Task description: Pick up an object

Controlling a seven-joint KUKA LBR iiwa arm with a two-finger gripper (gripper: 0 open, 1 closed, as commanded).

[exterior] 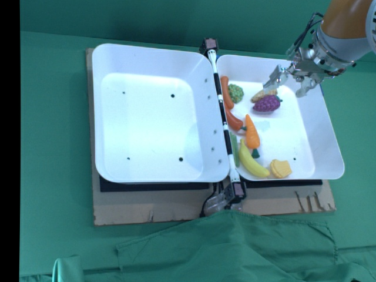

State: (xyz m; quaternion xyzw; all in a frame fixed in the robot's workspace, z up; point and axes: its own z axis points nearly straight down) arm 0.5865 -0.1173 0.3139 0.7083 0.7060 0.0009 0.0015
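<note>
The arm entered from the right, its orange band above the wrist, with the jaws (292,80) held above the far edge of the right bin (320,140). The two fingers stood spread apart with nothing between them, so no object was held. The candidate objects lay in the right bin: a purple grape cluster (267,103) just below the left finger, a small brownish piece (261,94) touching its upper side, a green leafy piece (235,91) nearer the divider, two orange carrots (252,132) toward the middle, and a banana (252,164) beside a yellow ridged piece (280,168) at the near edge. The left bin (150,113) lay beside it on the green-covered surface (53,128). Judged from this arrangement, the grape cluster was the likeliest target, and the task was at the approach step. The chief risk was a descent offset toward the bin wall, so that one finger struck the rim or closed on air. The touching brownish piece could also be pinched with the grapes, or the rounded cluster could slip out sideways as the fingers closed.
</note>
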